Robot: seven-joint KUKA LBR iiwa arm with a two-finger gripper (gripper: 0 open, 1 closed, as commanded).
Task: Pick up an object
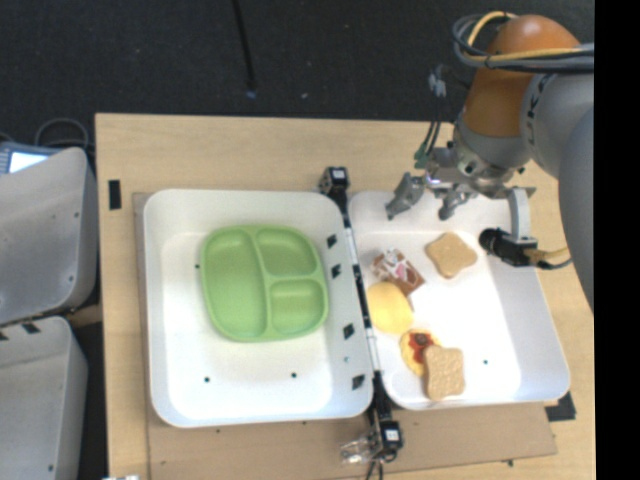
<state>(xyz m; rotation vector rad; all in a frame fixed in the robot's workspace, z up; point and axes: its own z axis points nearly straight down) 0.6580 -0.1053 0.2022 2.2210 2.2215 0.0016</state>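
While the arm hung over the right bin's far edge, I saw the gripper spread apart, with nothing between its fingers. Toast lay just below it. A wrapper, a yellow piece and another bread lay nearer. The green plate sat in the left bin.

Wooden bench, left bin, right bin
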